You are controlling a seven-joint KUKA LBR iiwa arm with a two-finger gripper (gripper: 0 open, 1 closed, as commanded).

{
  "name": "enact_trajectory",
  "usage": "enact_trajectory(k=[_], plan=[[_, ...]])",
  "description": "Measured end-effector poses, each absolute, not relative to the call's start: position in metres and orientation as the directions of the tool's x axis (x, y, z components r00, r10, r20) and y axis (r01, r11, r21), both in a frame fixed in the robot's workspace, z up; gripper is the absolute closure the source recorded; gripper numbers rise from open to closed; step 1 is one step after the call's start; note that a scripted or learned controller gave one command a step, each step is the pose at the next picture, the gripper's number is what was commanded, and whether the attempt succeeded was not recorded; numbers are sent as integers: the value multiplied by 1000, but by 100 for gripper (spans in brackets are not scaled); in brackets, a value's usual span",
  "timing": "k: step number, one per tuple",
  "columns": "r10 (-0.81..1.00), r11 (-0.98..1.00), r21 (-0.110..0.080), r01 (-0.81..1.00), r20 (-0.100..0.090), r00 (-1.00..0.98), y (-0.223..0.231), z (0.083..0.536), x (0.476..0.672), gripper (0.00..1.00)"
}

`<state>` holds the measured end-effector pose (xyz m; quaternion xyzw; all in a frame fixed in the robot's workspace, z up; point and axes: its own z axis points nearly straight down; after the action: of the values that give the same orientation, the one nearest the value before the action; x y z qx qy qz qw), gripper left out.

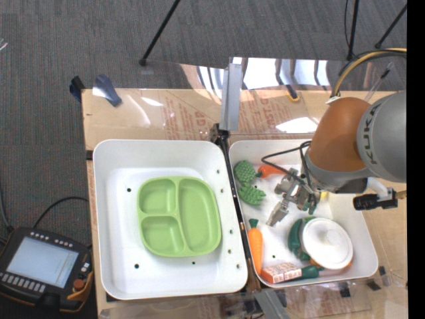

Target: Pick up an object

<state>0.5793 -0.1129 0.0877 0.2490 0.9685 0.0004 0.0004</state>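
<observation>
Grey claw (pixel 287 201) hangs low in the right bin (pixel 369 244), fingers parted and holding nothing, poised for a grasp. Nearest candidates: carrot (pixel 255 242) just below, green toy (pixel 247 180) alongside.

An orange toy carrot (pixel 255 244) lay along the left wall of the right bin. A bumpy green toy (pixel 245 171) sat near the top, with another green piece (pixel 254 193) just below it. A small orange thing (pixel 271 171) poked out beside them. A white bowl (pixel 329 242) sat on something dark green (pixel 297 238). A little red box (pixel 281 271) lay by the front wall.
</observation>
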Motion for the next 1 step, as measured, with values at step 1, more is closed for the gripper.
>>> enact_trajectory(k=[1], plan=[[477,879,1,477,4,-879,-78,88,630,0]])
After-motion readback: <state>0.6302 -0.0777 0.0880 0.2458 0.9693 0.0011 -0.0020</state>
